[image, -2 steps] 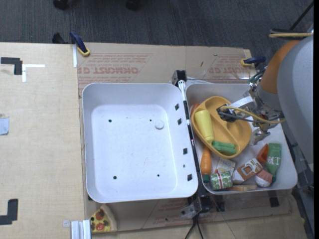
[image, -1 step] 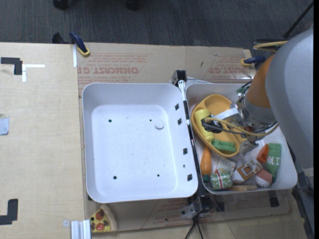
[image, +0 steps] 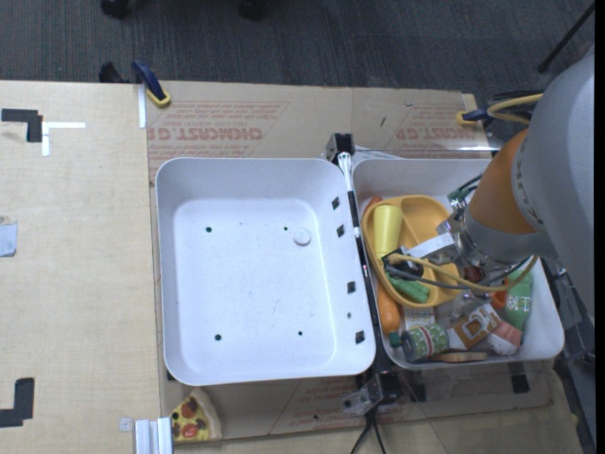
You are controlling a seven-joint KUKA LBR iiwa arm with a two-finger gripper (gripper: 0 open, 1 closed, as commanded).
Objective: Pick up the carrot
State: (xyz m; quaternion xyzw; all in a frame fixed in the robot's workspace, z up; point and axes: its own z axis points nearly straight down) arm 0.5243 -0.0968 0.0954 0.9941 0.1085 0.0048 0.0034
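Note:
The carrot (image: 388,312) is a slim orange piece lying along the left wall of the right bin (image: 544,343), partly under a yellow bowl's rim. My gripper (image: 470,270) hangs below the arm's orange band (image: 501,201), down among the clutter in the middle of the right bin. It is to the right of the carrot, about a bowl's width away. Wires and other items hide its tip.
The right bin is crowded: a yellow bowl (image: 427,218) holding a yellow cup (image: 385,230), a green item (image: 416,289), a small bottle (image: 425,339), a snack packet (image: 477,326) and a green can (image: 518,305). The left bin (image: 180,253) holds a small white disc (image: 302,237).

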